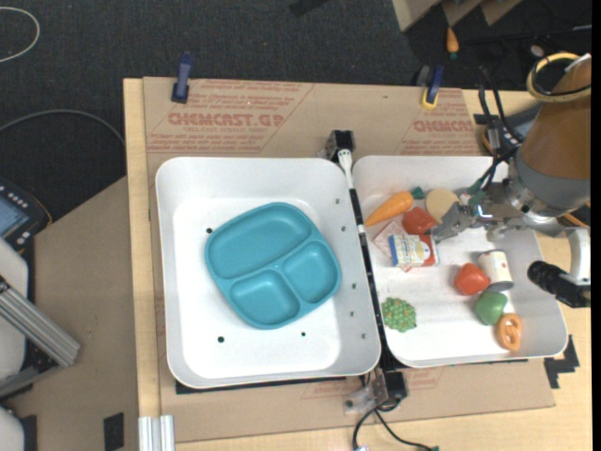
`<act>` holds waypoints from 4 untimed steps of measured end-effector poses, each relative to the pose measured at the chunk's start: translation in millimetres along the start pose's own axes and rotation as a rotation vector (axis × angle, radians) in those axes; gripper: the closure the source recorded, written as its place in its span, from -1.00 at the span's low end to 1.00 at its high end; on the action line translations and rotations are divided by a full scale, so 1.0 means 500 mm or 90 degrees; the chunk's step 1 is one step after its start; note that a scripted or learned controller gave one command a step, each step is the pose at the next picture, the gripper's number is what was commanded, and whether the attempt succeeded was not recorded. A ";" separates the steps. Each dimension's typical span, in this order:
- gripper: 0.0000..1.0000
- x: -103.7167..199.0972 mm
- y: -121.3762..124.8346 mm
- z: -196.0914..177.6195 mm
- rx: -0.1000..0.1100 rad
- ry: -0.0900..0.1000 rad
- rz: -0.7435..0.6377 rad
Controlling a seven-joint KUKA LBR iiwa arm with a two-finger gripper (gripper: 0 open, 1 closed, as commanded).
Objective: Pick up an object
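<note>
Two white bins sat on the worktop. The left bin held one blue tray. My jaws, state unclear, hovered in the right bin beside one carrot, among nine small items.

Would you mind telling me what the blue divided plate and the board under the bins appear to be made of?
The plate looks like moulded plastic: an even teal colour, smooth rounded compartment ridges and a soft sheen. The board looks like brown corrugated cardboard, matte, with red printed lettering, held by clamps at the far edge. Neither can be confirmed from the look alone.
</note>
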State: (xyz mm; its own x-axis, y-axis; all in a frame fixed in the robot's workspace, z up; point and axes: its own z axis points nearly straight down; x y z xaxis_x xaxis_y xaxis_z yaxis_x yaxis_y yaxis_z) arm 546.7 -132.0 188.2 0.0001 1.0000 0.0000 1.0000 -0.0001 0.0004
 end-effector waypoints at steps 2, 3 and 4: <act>-1.00 0.324 0.002 0.016 0.007 0.002 -0.003; 1.00 0.316 0.008 -0.014 0.000 0.000 0.000; 1.00 0.423 -0.069 -0.214 -0.006 0.003 -0.005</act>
State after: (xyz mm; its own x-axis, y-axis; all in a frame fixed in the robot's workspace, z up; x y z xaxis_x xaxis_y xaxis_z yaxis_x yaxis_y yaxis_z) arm 512.0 79.4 295.2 -0.0082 1.0000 0.0045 0.9999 0.0082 0.0096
